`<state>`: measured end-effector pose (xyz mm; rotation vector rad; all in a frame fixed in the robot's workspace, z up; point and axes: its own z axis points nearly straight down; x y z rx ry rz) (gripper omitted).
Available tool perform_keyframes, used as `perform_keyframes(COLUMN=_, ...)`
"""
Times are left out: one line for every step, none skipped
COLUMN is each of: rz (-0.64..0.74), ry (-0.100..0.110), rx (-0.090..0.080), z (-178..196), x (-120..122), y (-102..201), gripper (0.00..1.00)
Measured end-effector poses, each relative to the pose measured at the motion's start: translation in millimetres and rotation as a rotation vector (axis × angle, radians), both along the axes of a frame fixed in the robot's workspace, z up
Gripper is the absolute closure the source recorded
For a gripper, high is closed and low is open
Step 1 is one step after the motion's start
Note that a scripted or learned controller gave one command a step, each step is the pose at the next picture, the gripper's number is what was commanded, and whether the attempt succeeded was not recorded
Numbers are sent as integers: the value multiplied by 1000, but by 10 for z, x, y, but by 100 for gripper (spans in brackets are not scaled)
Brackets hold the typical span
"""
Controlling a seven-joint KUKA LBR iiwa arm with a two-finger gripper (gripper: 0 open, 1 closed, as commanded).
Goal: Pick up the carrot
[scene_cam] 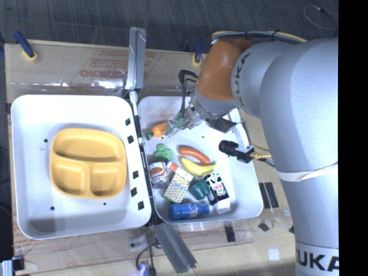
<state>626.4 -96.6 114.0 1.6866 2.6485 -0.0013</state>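
The carrot (158, 130) is small and orange with a green end. It lies in the right bin (248, 203) near its upper left corner, close to the divider. My gripper (179, 121) hangs low over the bin just right of the carrot, at the carrot's orange end; whether it touches is unclear. The grey arm with its orange band (221, 68) comes in from the right and covers the bin's upper right part.
Below the carrot lie a green toy (163, 152), a red sausage (194, 153), a banana (197, 167), a can (158, 172), a cracker box (177, 187), a teal cup (200, 188), a carton (217, 188) and a blue bottle (188, 210). The left bin (29, 211) holds a yellow divided tray (88, 161).
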Motion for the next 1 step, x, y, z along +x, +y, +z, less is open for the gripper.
perform_keyframes(rz=0, ry=0, rx=0, z=0, x=0, y=2, gripper=0)
